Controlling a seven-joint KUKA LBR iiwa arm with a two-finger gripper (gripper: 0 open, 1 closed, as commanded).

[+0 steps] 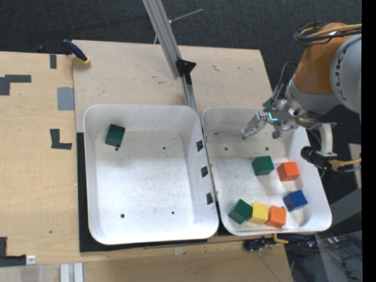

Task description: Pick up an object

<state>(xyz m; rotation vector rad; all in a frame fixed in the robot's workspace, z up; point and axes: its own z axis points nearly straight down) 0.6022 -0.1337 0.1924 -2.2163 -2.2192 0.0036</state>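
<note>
My gripper (263,130) hangs over the far part of the right bin (232,128), its two fingers spread apart with nothing between them. Below it in that bin lie a green block (262,165), an orange block (288,171) and a blue block (295,200). Along the near edge sit a dark green block (239,211), a yellow block (258,212) and another orange block (276,216), side by side. One dark green block (115,135) rests in the far left corner of the left bin (147,216).
A slanted metal pole (167,37) rises from behind the wall shared by the two bins. A blue and yellow clamp (76,51) lies on the bench at the far left. Black cables loop by the right bin's right edge (320,154).
</note>
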